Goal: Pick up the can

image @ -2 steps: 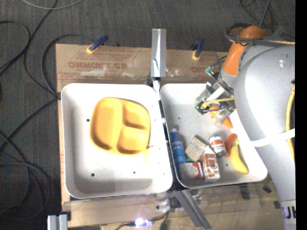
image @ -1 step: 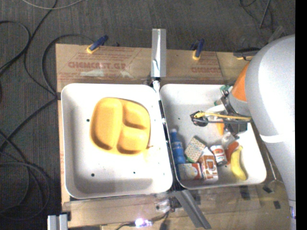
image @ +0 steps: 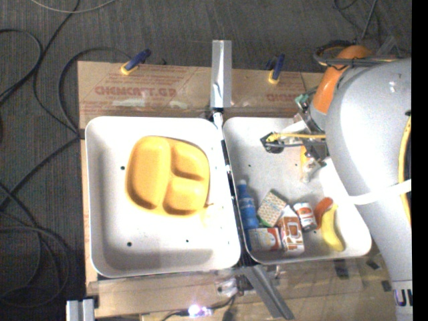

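Observation:
The can (image: 305, 216), small and red and white, lies in the right bin (image: 267, 172) near its front, wedged between a red and white carton (image: 291, 233) and an orange-red item (image: 324, 206). My gripper (image: 310, 158) hangs below the orange-banded wrist over the back right part of that bin, well behind the can and apart from it. The bulk of the grey arm hides most of it. A black fitting with a yellow cable (image: 271, 141) juts out to the left of the wrist.
The front of the right bin also holds a blue bottle (image: 246, 206), a patterned box (image: 271, 207), another small pack (image: 263, 239) and a banana (image: 332, 231). The left bin (image: 107, 246) holds a yellow divided plate (image: 168, 174).

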You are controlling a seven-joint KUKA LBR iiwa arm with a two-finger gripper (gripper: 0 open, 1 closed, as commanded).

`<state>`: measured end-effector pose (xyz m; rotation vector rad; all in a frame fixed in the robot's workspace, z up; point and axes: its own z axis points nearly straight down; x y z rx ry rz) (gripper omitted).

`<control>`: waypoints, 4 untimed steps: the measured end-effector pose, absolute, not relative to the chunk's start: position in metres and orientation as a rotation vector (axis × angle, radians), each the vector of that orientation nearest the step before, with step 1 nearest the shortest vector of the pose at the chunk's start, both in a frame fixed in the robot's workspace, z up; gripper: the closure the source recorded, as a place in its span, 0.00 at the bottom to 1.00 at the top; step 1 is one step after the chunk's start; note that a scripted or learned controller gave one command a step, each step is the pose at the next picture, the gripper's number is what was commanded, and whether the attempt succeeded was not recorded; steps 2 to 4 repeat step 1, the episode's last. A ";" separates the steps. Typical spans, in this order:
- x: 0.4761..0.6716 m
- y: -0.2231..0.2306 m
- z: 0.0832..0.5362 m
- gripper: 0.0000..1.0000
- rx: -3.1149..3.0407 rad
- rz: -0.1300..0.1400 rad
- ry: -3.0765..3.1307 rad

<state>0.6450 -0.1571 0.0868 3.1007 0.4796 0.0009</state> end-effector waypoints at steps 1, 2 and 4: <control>0.566 -0.127 0.088 0.00 3.118 0.005 0.376; 0.566 -0.127 0.088 0.00 3.118 0.005 0.376; 0.566 -0.127 0.088 0.00 3.118 0.005 0.376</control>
